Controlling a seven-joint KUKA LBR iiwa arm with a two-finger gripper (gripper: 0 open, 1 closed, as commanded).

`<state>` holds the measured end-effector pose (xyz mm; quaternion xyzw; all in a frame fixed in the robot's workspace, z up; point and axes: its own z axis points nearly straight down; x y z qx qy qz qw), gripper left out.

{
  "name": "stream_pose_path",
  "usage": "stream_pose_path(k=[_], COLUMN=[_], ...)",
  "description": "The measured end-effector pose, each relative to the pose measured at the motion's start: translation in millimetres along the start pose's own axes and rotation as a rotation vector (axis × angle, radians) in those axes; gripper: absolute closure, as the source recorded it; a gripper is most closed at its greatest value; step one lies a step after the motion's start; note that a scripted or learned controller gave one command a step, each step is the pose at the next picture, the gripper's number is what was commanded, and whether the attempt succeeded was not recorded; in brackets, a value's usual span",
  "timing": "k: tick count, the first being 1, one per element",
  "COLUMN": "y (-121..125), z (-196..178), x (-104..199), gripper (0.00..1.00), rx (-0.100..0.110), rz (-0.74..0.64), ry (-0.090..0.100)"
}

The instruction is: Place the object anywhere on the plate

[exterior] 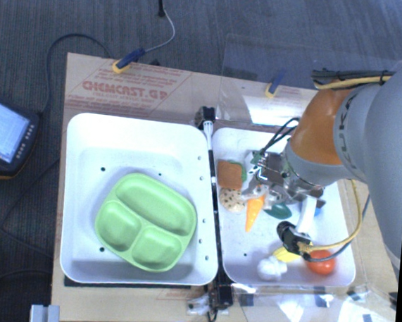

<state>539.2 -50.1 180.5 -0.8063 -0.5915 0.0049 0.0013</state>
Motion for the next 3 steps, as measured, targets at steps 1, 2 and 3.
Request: stream_pose_path(k=[1, 2, 3], y=[-44.6, -95.2, -94.5], z=[-16.0, -46.0, -45.2], x=[41.3, 113.9, 111.7], gripper=[1.0, 1.0, 0.0], rx=[0.002, 0.0, 0.0], rz=[0.11, 0.026, 0.03], ry=[0.003, 0.003, 0.001])
